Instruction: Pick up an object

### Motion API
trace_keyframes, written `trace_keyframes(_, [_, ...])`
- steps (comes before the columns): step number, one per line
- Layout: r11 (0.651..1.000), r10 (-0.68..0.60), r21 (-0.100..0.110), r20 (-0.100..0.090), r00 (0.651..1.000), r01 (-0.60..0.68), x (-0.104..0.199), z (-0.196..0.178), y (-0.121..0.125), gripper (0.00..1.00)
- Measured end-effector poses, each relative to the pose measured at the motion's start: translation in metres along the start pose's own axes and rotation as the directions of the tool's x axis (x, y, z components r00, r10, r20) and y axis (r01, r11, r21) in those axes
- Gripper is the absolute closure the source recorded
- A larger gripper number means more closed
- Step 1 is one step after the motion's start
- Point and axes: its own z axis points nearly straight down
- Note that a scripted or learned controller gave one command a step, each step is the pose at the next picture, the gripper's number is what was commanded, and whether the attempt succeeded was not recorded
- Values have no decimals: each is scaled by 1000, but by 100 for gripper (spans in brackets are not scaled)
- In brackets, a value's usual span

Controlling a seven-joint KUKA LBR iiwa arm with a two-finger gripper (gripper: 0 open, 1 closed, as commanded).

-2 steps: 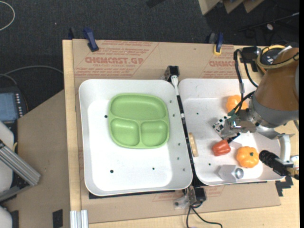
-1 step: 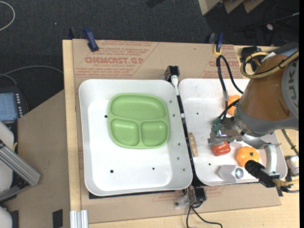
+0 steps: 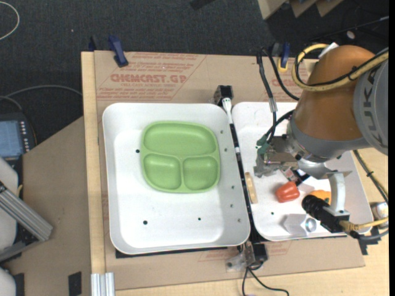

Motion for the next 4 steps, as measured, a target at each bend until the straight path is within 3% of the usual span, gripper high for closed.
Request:
trace_keyframes(2, [1000,-2,3,-1,1000,2,195,-43,0,100])
trace_keyframes(3, [1000,3,-11,-8,1000,-3,216,-231,3,100])
trace_keyframes(4, [1000,6,3,1,1000,-6,214,-235,2,100])
